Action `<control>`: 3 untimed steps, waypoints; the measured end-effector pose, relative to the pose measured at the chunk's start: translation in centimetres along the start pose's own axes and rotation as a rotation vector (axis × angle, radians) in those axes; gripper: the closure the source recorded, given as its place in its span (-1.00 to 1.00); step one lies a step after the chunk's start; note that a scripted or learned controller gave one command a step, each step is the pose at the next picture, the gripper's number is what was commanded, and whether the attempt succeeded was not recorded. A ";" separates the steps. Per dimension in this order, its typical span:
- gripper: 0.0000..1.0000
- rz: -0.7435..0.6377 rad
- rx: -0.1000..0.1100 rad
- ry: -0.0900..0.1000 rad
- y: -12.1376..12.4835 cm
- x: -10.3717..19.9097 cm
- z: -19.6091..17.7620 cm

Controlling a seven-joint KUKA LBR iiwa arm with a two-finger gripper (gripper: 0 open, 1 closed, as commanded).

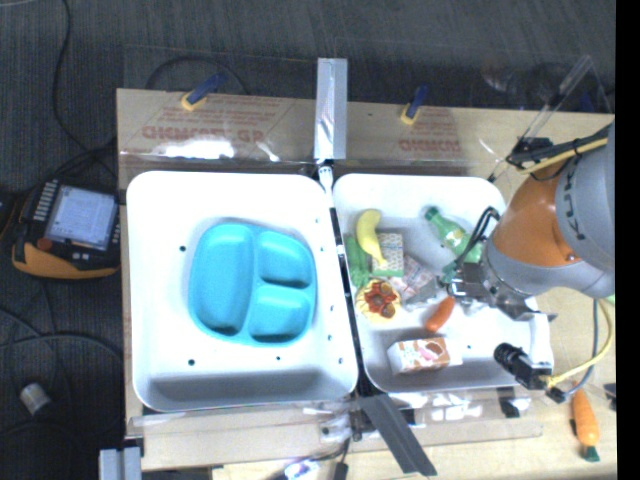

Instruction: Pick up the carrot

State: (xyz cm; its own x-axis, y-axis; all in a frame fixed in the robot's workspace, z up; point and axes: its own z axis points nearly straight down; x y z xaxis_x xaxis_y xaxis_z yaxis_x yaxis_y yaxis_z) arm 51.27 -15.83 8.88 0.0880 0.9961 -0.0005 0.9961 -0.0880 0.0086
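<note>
Looming closest to the lens, the grey arm [585, 228] is reaching into the right bin [520, 373], its gripper [455, 290] hanging just above the carrot [439, 315]; how wide it is standing cannot be told. The carrot is lying just right of the pizza slice [380, 298], above the small carton [418, 354].

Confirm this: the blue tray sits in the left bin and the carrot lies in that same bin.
Wrong on one count. The camera view shows the carrot in the right bin, by the gripper. The blue tray does sit in the left bin.
</note>
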 end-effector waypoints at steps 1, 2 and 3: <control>-1.00 0.068 0.001 0.010 0.4 -3.9 -0.1; -1.00 0.064 0.013 0.000 -2.8 -1.0 -8.1; -1.00 0.003 0.000 -0.004 1.6 -1.2 0.0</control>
State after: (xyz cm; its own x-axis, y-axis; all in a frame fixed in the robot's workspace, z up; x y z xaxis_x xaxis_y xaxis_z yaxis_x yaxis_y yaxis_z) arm 52.73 -17.16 8.89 0.0913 0.9958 -0.0040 0.9958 -0.0913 0.0083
